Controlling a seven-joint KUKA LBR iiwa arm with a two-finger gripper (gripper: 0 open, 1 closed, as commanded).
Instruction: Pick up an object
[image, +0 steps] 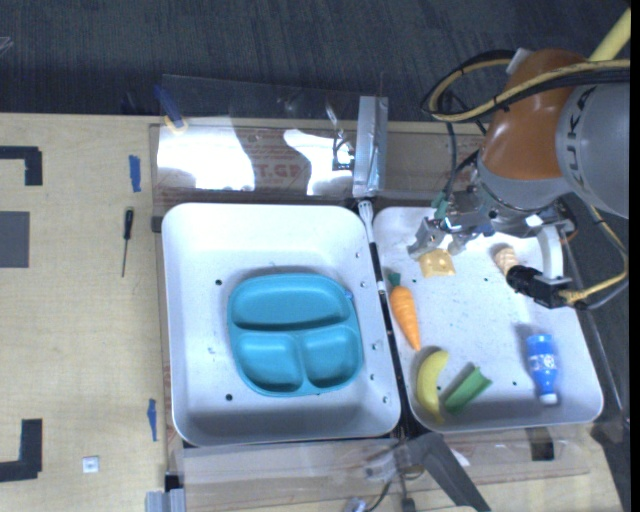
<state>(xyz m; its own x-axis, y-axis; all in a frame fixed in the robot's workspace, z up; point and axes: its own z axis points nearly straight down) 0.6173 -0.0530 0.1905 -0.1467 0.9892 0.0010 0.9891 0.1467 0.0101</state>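
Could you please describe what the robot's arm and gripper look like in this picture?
The grey arm has a rounded orange band above the wrist and dark lettering on its casing. Black and yellow cables loop beside it. The small metallic two-finger gripper hangs below a cluster of wires.

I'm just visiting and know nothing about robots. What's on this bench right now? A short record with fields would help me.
left bin: holds a blue divided tray
right bin: holds a carrot, banana, green block, blue bottle, small tan piece
arm: reaches in from the right, over the right bin's far end
gripper: low over the bin's far left corner, just above the tan piece
held object: none seen between the fingers
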